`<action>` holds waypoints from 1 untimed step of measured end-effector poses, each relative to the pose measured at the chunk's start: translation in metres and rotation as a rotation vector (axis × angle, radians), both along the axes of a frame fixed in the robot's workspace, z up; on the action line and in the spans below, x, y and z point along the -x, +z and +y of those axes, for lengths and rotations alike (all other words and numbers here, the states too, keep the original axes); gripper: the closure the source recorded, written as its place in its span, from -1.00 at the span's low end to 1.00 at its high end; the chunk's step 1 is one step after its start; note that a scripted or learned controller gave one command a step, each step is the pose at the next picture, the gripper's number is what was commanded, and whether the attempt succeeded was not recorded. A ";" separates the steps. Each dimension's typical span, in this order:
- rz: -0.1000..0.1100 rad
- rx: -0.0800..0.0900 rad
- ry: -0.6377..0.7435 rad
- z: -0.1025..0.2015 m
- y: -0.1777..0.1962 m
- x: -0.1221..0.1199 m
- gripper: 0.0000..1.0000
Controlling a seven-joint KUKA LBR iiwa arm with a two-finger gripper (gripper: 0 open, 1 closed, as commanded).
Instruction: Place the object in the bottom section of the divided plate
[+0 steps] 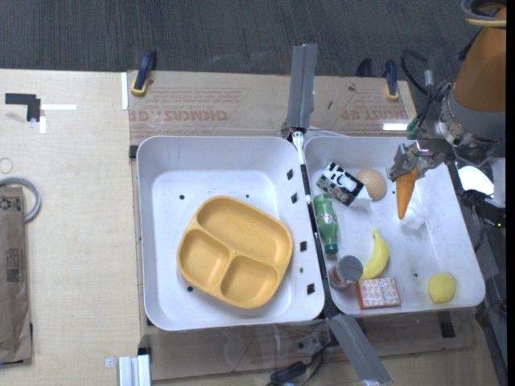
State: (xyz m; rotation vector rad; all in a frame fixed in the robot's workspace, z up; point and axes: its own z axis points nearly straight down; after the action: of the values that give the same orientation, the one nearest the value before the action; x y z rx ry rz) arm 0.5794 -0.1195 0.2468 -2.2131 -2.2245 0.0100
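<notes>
Two shallow white bins sit side by side on a cardboard-covered bench. You see the yellow divided plate (234, 252) alone in the left bin (153, 215), turned at a slant, with its large section toward the bin's far side and two smaller ones toward the near edge. The right bin (459, 240) carries the clutter: a green bottle (325, 223), a banana (375, 255), a lemon (441, 288), a small can (347, 270), a red box (377, 293), a black-and-white carton (340, 183) and a tan egg-shaped object (372, 184). Near that bin's far right corner, the gripper (412, 166) pinches the thick end of a carrot (404, 193), which hangs tip-down, its long axis nearly vertical, seemingly clear of the bin floor. Judge the coming move by this relation: the plate's bottom section lies well apart from the gripper, across the divider between the bins and toward the near edge of the left bin. You should expect the carrot to need laying down lengthwise to fit.
</notes>
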 end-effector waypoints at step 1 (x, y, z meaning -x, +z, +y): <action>0.002 -0.001 -0.039 0.074 -0.059 0.052 1.00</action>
State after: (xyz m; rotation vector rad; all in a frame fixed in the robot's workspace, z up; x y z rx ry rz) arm 0.5275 -0.0451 0.1878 -2.2552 -2.1791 0.0109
